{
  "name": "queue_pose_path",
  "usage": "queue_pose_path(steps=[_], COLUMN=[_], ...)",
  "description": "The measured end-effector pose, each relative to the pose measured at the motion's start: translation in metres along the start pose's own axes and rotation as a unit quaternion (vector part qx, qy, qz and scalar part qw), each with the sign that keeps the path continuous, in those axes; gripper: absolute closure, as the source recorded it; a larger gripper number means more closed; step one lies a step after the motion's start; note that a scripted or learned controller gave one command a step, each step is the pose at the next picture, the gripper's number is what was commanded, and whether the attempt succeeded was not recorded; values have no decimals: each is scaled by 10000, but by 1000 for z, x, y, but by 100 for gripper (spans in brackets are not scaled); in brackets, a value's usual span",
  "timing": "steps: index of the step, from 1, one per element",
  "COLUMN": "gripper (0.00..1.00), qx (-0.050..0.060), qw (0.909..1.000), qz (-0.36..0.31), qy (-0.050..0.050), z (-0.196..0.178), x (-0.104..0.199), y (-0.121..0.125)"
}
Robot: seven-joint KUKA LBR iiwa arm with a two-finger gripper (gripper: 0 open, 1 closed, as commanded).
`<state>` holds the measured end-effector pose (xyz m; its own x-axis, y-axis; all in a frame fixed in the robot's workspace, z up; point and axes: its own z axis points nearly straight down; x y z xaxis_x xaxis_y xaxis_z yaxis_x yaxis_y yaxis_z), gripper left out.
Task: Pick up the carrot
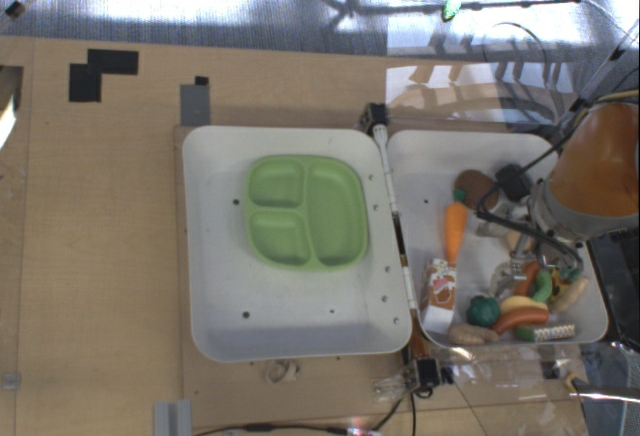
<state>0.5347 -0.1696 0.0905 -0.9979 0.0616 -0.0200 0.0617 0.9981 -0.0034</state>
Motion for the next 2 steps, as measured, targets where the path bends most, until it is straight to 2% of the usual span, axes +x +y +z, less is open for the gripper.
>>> queue_pose_path(steps=[1,2], gripper=[0,0], qx=[-5,21], qw=[9984,9856], qz=[562,1690], qy=[-5,16], z=[-1,1], x=[7,-46], y=[54,72])
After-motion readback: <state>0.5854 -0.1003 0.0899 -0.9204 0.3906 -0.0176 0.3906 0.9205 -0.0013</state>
